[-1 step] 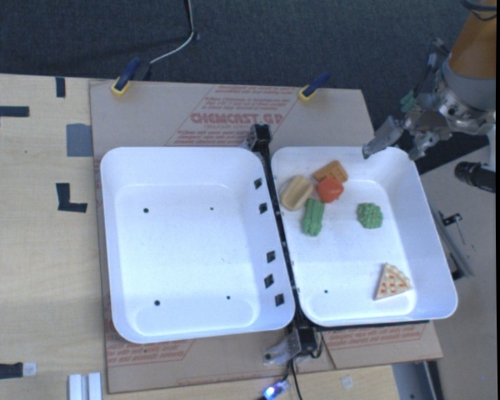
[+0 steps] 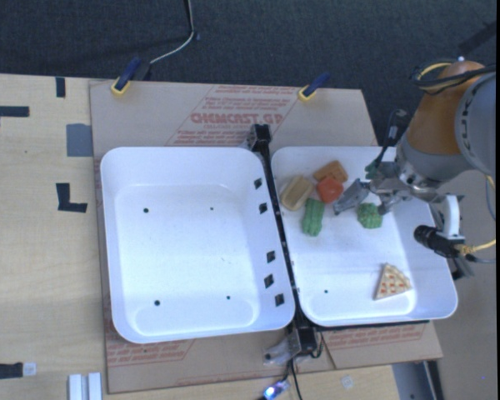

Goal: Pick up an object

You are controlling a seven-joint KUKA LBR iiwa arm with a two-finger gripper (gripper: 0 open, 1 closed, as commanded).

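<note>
Two bins sit side by side; the right bin (image 2: 417, 307) holds several objects (image 2: 313, 217), the left bin (image 2: 117, 223) beside it.

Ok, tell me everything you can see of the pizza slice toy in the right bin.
The pizza slice toy is a small triangular wedge, tan-orange with a pale crust edge along its lower right side and a criss-cross or dotted pattern on top; it looks like plastic. It lies flat on the floor of the right bin, near that bin's lower right corner, with its point toward the upper left. Nothing touches it; the other toys and the end effector sit well away, higher in the bin.
</note>
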